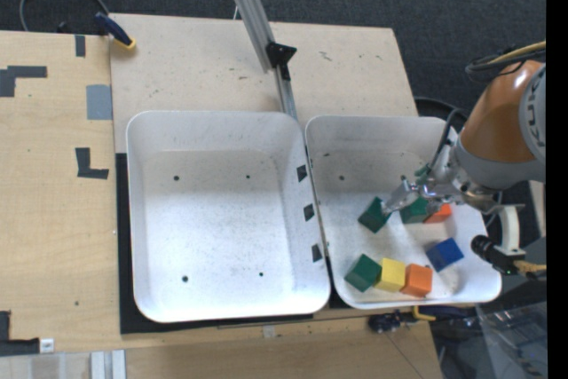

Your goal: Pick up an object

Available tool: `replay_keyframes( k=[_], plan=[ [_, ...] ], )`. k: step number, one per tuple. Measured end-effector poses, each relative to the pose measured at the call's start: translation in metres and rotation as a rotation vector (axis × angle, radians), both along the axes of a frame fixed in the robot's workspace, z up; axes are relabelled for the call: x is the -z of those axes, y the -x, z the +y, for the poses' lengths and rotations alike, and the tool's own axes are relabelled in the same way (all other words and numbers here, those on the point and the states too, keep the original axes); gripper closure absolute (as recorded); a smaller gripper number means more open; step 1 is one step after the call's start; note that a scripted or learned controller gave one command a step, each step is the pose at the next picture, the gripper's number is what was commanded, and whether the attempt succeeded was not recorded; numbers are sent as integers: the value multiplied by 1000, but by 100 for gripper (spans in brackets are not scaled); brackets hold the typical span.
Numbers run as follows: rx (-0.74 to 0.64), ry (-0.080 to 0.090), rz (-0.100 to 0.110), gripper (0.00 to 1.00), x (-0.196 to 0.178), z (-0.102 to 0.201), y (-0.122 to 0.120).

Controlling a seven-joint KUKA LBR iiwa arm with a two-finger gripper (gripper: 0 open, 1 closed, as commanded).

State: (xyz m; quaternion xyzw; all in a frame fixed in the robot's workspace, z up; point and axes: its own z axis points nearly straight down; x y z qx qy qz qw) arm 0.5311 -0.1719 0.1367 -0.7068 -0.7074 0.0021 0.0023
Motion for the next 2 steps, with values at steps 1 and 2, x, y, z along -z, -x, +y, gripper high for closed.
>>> replay_keyframes(
  k=[1, 2],
  plan=[
    [1, 11, -33, 0, 16, -3, -8],
    [0, 11, -36, 100, 7, -3, -9]
  ],
)
